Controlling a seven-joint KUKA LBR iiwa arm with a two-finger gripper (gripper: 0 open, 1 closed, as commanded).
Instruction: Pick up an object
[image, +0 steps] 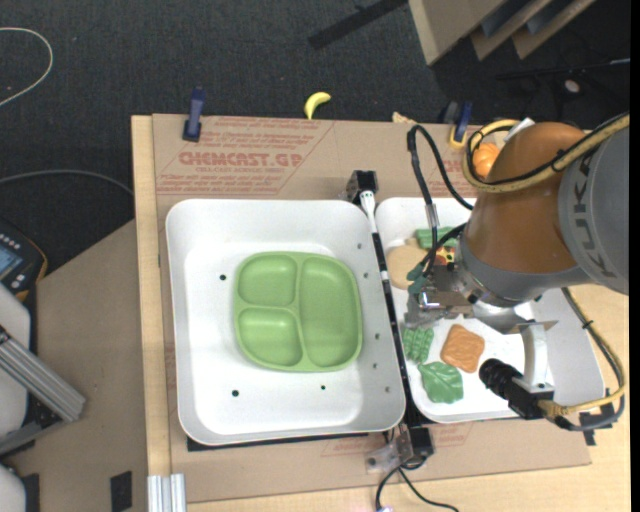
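Where bench starts at left, we see left bin (190, 300) holding green divided plate (298, 309), three compartments, flat near bin's middle. Right bin (585, 375): light green leafy piece (417, 343), darker green leafy piece (441, 381) below it, orange waffle-like piece (462, 347) just beside both, tan round item (401, 265) nearer divider. Gripper (432, 298) low over right bin, above orange piece; wrist blocks it, so we cannot tell claw's state. Possibly another green item (434, 238) beneath arm.

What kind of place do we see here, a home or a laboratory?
Probably a robotics laboratory: a KUKA arm reaches over two white bins, on a cardboard-covered bench with clamps and loose cables.
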